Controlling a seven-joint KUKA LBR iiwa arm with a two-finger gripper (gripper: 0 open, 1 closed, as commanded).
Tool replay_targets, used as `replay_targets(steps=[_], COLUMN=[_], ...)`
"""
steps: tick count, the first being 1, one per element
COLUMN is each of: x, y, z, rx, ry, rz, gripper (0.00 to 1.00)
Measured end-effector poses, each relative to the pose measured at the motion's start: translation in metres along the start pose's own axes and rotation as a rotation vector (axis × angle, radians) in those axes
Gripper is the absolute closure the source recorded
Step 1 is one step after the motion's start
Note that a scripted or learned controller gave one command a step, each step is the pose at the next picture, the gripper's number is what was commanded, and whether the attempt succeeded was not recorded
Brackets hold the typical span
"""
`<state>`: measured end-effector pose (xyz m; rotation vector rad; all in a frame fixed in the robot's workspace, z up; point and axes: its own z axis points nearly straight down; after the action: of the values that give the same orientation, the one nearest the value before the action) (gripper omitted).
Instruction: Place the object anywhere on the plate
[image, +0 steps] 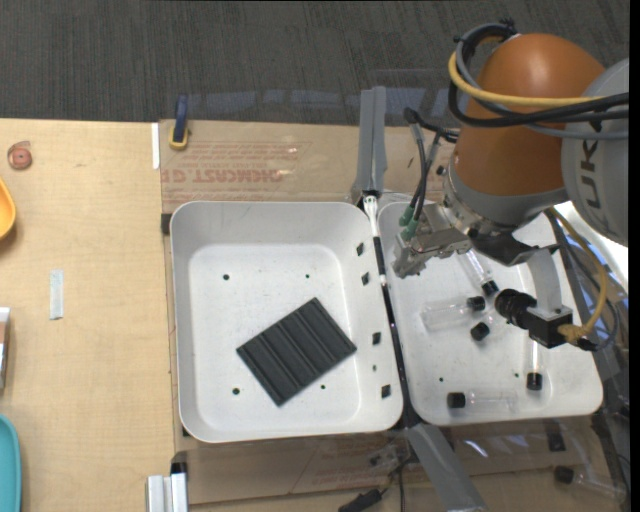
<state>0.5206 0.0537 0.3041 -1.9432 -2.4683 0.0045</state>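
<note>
Camera view — gripper (408, 258) over right bin (560, 405), upper-left corner — grip state unclear; ridged dark plate (297, 350) in left bin (190, 300).

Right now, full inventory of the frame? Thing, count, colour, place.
Left bin: 1, white, centre of view.
Ribbed plate: 1, dark grey, flat in the left bin, turned at an angle.
Right bin: 1, white, beside the left bin on its right.
Clear tubes with black caps: several, exact count hard to tell, scattered in the right bin.
Cardboard sheet: 1, brown, under and behind the bins.
Bench top: 1, light wood, left of the bins.
Orange item: 1, cut off at left edge.
Teal item: 1, bottom left corner.
Arm: 1, grey with orange band, over the right bin.
Gripper: 1, metal, low over the right bin's left side.
</note>
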Motion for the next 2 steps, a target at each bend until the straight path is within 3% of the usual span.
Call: replay_targets(steps=[1,2], x=[0.061,0.051], y=[-0.028,0.022], z=[0.04,0.064], rx=[0.002,0.001], ry=[0.001,0.0], rz=[-0.234,-0.267], gripper=[1.0,1.0])
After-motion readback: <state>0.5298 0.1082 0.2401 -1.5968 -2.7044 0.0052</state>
